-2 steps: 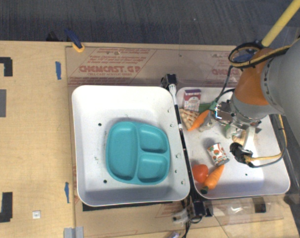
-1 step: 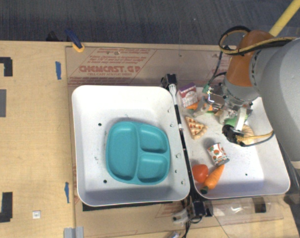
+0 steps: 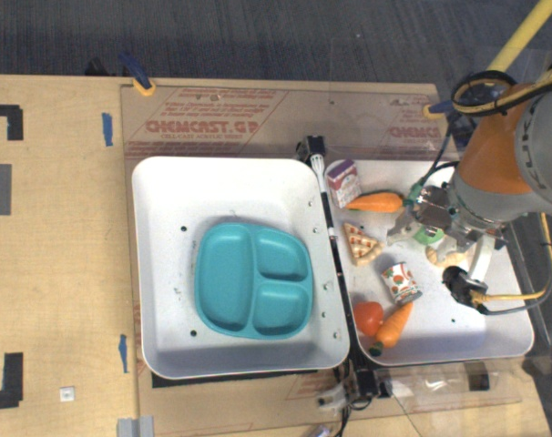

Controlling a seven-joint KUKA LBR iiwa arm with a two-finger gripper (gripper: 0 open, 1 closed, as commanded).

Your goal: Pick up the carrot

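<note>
Left bin (image 3: 158,244) holds a divided tray (image 3: 254,280). Right bin (image 3: 495,340): carton (image 3: 342,182) at back-left, one carrot (image 3: 376,202) beside it, pizza slice (image 3: 359,242) and can (image 3: 401,282) mid, tomato (image 3: 367,317) and second carrot (image 3: 394,324) in front.

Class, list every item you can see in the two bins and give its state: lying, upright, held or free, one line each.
Upper carrot: lying flat, free, beside the gripper.
Lower carrot: lying tilted against the red tomato.
Red tomato: resting at the bin's near edge.
Purple carton: tipped on its side.
Pizza slice: lying flat.
Small can: on its side.
Teal divided plate: flat, in the left bin.
Gripper: low over the right bin.
</note>
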